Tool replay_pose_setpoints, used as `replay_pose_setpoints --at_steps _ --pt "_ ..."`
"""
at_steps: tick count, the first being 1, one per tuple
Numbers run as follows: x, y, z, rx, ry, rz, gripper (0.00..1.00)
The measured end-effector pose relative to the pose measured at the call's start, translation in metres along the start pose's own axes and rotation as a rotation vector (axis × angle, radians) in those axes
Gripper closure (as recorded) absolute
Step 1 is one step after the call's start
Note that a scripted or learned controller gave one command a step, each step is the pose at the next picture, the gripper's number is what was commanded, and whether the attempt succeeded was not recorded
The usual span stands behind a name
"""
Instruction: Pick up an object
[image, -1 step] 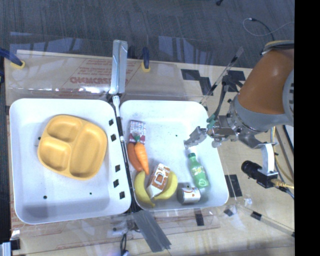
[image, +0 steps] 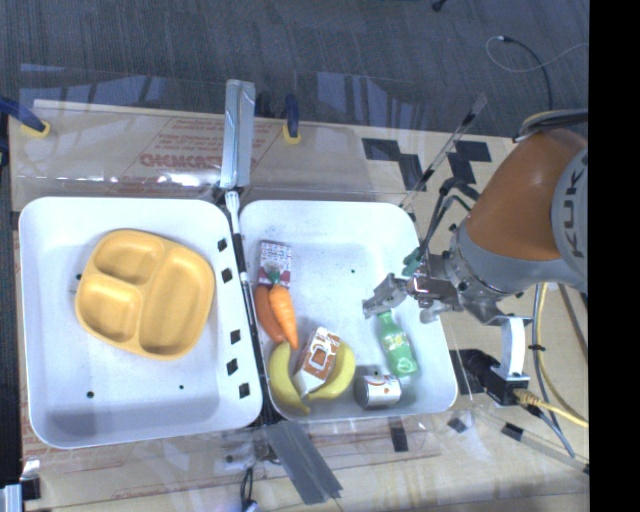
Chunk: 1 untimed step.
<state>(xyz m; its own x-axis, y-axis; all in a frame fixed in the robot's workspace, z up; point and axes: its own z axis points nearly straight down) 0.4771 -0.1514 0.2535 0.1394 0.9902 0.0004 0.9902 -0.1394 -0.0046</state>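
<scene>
My gripper (image: 407, 303) hangs over the right side of the right bin (image: 330, 215), open, with nothing between its fingers. Just below it a green bottle (image: 397, 345) lies on the bin floor, its cap end pointing up toward the fingers. An orange carrot (image: 279, 312) lies at the bin's left side under a small printed packet (image: 275, 258). A yellow banana (image: 292, 385) curves along the front, with a small orange and white box (image: 320, 358) resting on it. A silver can (image: 380, 390) lies at the front right.
The left bin (image: 50, 330) holds a yellow divided plate (image: 145, 292). A metal divider (image: 238, 135) runs between the two bins. Cables and black fittings (image: 490, 372) sit right of the right bin, under the arm.
</scene>
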Motion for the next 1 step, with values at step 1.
replay_pose_setpoints --at_steps 1 --pt "-0.0043 0.0 0.0849 0.002 0.0 0.063 0.0"
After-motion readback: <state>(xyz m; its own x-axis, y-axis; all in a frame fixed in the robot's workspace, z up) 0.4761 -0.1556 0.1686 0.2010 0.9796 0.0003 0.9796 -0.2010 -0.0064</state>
